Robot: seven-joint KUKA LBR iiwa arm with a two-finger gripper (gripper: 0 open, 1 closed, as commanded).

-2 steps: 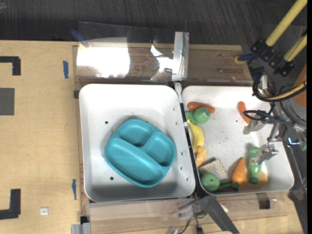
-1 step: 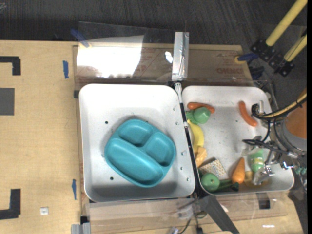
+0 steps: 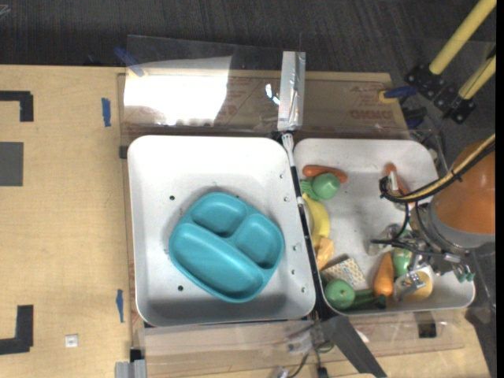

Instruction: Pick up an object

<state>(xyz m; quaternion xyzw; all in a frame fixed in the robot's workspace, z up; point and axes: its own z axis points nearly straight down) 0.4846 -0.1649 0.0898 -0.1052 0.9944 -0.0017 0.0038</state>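
Objects for picking are gathered in the right bin (image 3: pixel 370 152), a shallow white tray of smooth plastic with rounded corners, and most are crowded along its 9 o'clock wall and 6 o'clock edge. A green rounded fruit (image 3: pixel 325 185) with an orange carrot-shaped piece (image 3: pixel 323 172) just beside it is seen toward 10 o'clock; below them a curved yellow banana (image 3: pixel 317 216) is laid along the wall, followed by a small orange-yellow piece (image 3: pixel 324 251). A speckled, flat wedge (image 3: pixel 345 271) (pale, with a grainy surface) is placed near 7 o'clock, with a glossy green apple (image 3: pixel 339 292) just beneath it and a dark green elongated piece (image 3: pixel 367 296) beside that. A tapered orange carrot (image 3: pixel 383 275) is stood almost upright at 6 o'clock. The gripper (image 3: pixel 409 270) is lowered at 5 o'clock of this bin, just beside that carrot and over a yellowish rounded item (image 3: pixel 419 286); whether its fingers are parted or closed cannot be told, since the metal parts and cables are tangled in the view. The left bin (image 3: pixel 150 211) is occupied by a teal compartment plate (image 3: pixel 226 245), matte, rounded, and divided into three hollows.
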